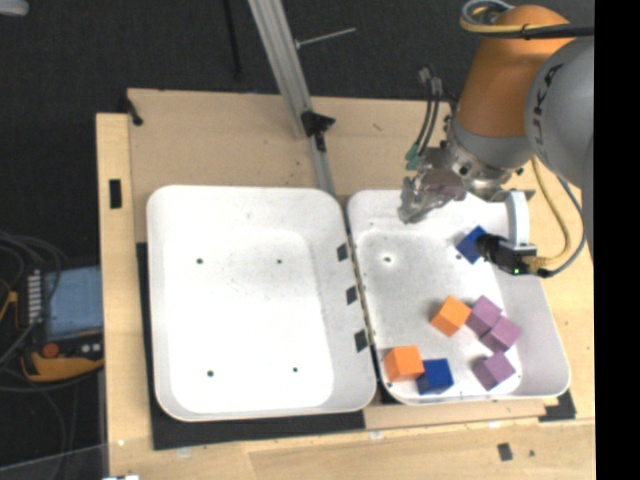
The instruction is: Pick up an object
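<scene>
The grey two-finger tool (420,204) hangs over the right white bin's (400,288) far edge, probably positioning for a pick; its opening cannot be judged, and no block sits in it.

Tan counter (220,138) against dark floor. Left white bin (240,298), right white bin (400,258) touching side by side, black clips along shared edge. Slanted metal pole (285,63) crossing counter's far edge. Off counter's left: blue-screened box (72,303), cables, yellow-black handheld unit (62,358).
</scene>
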Robot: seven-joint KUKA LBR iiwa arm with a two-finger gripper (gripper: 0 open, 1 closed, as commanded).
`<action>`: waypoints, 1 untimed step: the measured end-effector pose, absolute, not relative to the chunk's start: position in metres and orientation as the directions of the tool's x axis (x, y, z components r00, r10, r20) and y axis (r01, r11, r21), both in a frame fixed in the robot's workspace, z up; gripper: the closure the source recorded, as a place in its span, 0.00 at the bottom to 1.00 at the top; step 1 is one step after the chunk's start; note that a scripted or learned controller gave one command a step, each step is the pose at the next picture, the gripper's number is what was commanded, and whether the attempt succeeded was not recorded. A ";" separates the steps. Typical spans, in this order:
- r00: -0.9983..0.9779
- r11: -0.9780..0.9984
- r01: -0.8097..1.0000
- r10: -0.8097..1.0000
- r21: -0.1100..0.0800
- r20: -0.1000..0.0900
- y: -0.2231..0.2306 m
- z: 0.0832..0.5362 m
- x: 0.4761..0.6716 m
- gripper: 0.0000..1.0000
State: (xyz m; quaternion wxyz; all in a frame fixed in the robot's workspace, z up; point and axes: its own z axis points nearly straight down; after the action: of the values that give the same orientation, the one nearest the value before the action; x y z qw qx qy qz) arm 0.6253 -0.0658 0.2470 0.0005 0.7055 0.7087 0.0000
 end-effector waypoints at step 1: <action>-0.006 0.006 1.000 1.000 -0.001 0.001 -0.014 0.243 0.600 1.00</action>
State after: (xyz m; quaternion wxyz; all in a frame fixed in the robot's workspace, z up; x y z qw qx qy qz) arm 0.6003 -0.0141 0.2427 -0.0006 0.7050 0.7092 0.0000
